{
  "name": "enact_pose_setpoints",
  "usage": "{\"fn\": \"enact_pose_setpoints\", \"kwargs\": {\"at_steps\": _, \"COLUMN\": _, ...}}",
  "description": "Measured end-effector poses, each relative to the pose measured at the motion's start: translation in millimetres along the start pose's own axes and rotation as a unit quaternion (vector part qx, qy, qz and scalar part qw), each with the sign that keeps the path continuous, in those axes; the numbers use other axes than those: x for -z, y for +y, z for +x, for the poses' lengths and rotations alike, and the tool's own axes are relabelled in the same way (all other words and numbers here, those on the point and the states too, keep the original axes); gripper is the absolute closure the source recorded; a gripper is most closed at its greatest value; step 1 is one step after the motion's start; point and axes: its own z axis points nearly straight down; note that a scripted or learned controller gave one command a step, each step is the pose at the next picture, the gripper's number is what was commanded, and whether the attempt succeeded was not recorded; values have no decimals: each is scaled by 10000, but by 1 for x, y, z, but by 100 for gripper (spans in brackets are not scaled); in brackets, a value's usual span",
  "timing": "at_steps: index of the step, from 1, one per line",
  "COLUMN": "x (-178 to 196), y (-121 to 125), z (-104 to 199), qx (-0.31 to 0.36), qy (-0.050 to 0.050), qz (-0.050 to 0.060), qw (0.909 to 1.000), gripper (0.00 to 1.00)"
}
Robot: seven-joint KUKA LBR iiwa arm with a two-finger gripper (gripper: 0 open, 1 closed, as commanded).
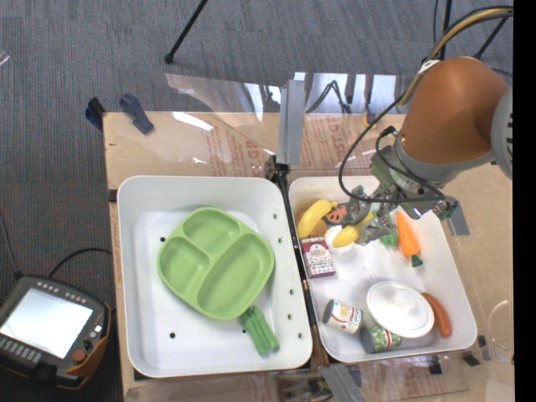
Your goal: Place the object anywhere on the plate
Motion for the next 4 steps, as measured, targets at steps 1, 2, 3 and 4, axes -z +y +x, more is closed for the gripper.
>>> {"fn": "enact_pose_setpoints", "kwargs": {"at_steps": 1, "x": -17, "y": 74, "z": -11, "qx": 899, "qy": 17, "qz": -12, "qw": 9959, "gripper": 100}}
{"fn": "enact_pose_setpoints", "kwargs": {"at_steps": 2, "x": -16, "y": 124, "z": -55, "qx": 2277, "qy": 8, "qz": -8, "qw": 9737, "gripper": 100}}
{"fn": "enact_pose_setpoints", "kwargs": {"at_steps": 3, "x": -9, "y": 192, "z": -70, "qx": 3451, "qy": 11, "qz": -15, "qw": 9386, "gripper": 100}}
{"fn": "enact_pose_setpoints", "kwargs": {"at_steps": 4, "x": -9, "y": 191, "z": -69, "qx": 3444, "qy": 13, "qz": -16, "qw": 9388, "gripper": 0}}
